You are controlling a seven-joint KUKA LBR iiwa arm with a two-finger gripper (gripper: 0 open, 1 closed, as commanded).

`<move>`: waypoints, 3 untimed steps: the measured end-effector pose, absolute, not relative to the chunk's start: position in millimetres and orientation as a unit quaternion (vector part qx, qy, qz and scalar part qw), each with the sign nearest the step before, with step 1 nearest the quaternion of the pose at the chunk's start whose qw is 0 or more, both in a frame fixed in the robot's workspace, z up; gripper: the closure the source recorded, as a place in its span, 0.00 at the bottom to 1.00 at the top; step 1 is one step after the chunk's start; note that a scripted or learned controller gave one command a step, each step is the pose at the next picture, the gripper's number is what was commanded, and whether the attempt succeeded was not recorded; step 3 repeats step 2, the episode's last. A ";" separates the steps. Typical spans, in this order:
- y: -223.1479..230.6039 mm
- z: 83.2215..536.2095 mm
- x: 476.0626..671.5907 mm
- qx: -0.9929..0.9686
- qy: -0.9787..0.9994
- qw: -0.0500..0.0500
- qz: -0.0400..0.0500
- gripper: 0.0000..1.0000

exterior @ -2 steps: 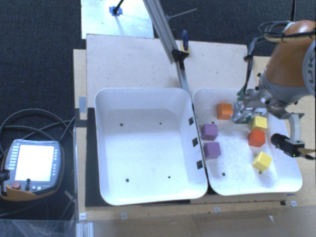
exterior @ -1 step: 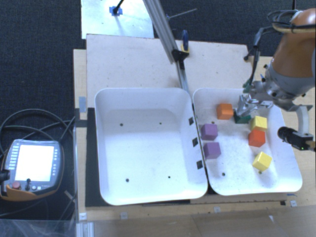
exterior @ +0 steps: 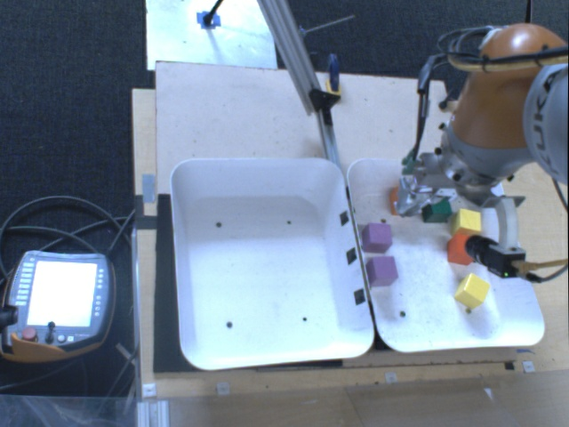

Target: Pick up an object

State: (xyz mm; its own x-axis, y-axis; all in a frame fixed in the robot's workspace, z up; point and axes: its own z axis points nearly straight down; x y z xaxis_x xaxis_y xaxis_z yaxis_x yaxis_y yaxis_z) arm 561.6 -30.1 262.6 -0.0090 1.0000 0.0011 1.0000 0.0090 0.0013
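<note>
Camera view, nearest first: a yellow cube (exterior: 472, 290) is seen tilted at the front of the right bin (exterior: 444, 338), with an orange block (exterior: 459, 248) and a second yellow block (exterior: 465, 221) lying behind it. Two purple cubes (exterior: 381, 270) are set near the divide with the left bin (exterior: 258, 247). Farther back, the tool (exterior: 411, 198) is lowered beside a green block (exterior: 436, 210); how wide it stands cannot be told, and nothing is seen held. A grey pendant (exterior: 55, 302) rests left of the surface (exterior: 231, 114).
</note>
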 end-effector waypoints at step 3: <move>76.8 227.9 542.4 0.703 0.711 -0.001 0.001 1.00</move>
